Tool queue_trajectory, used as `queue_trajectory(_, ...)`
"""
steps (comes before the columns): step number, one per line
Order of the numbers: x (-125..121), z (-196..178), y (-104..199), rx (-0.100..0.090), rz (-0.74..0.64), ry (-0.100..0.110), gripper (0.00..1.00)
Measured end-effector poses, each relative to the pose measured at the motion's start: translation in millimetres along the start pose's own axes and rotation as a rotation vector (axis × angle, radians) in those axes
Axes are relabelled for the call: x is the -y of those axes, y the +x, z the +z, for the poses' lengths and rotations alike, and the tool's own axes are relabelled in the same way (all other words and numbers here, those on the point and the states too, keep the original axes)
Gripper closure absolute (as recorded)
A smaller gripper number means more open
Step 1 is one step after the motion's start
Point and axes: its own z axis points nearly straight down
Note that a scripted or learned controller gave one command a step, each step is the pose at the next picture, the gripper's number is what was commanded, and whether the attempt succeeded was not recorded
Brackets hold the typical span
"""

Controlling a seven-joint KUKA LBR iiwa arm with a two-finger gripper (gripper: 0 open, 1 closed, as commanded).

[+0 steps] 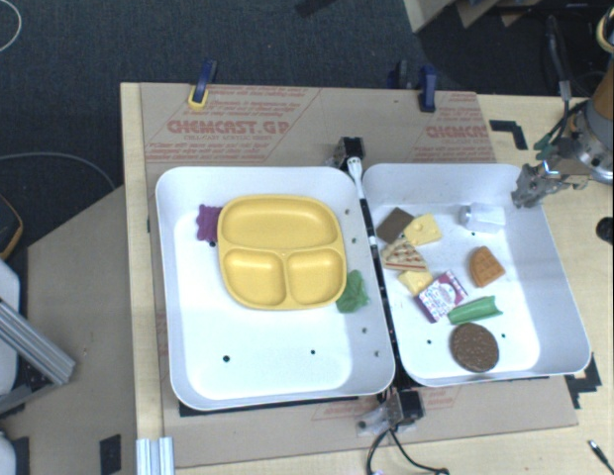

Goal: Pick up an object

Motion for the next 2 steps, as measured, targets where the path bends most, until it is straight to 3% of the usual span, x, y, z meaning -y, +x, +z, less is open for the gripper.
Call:
queue_trajectory(1,-1,-15,0,-0.001,0.001,0.004,1.00)
queue_trajectory(2,-9,-5,49,-0.006,-0.003,0.010,1.00)
